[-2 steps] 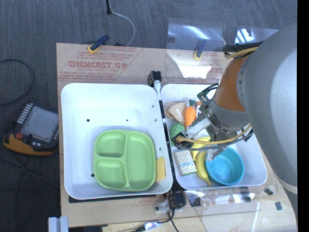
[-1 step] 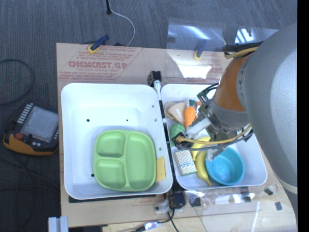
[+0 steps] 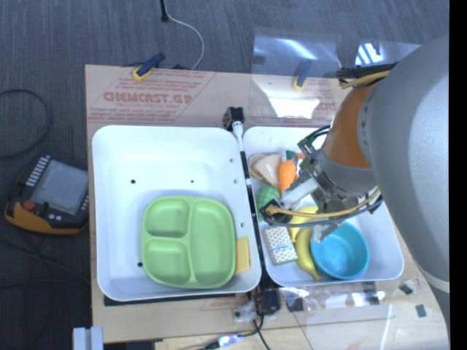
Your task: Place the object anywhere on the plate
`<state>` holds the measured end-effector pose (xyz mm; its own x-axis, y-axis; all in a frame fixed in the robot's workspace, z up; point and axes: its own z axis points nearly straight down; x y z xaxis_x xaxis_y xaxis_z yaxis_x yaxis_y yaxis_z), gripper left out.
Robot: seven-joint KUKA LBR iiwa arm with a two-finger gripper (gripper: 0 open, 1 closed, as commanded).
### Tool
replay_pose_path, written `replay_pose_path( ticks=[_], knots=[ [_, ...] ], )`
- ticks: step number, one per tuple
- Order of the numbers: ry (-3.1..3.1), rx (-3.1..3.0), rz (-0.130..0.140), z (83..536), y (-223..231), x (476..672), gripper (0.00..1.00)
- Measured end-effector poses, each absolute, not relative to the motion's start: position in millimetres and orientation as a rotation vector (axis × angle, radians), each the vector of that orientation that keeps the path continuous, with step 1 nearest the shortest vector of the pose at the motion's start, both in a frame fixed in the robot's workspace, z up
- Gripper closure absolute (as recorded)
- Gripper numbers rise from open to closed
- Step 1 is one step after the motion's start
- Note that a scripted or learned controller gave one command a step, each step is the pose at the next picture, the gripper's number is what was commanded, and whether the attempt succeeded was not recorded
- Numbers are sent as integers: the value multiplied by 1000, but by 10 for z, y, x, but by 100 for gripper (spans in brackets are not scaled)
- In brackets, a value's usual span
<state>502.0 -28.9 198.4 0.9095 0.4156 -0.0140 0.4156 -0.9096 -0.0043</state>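
Gripper: mine sits low over the left half of the right bin, among the objects there; I cannot tell its state from this view.
Teach pendant: I see it on the floor, beyond the bench's left edge.
Plate: the green divided plate lies flat near the front edge of the left bin, nothing on it.
Objects: I see an orange carrot-like piece, long axis running front to back, near the right bin's back-left corner, beside a beige item; a checked packet, a yellow banana and a blue bowl sit toward the front edge.
Arm: mine comes from the right, orange band above the wrist, wrist angled down and left.
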Motion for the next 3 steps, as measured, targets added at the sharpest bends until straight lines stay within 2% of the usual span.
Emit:
replay_pose_path(
  ticks=[3],
  knots=[
    [-668,-3068,23,1984,-289,5020,0]
  ],
)
